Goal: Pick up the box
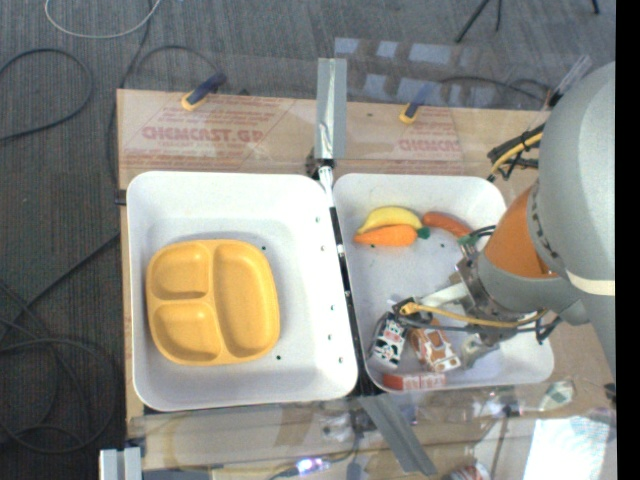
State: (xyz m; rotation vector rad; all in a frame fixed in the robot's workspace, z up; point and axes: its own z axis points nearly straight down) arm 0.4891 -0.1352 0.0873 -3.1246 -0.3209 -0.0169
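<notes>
A robot lab: loose cables [50,51] on grey carpet [260,18], clamps [203,91] pinning the bench's printed board [200,133].

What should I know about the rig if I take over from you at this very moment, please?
End effector: low over the front part of the right bin, close beside the box; no grasp visible.
Box: brown and white, lying in the right bin near its front wall, next to a cow-print carton.
Done: nothing lifted yet.
Left: grasp the box and lift it clear.
</notes>
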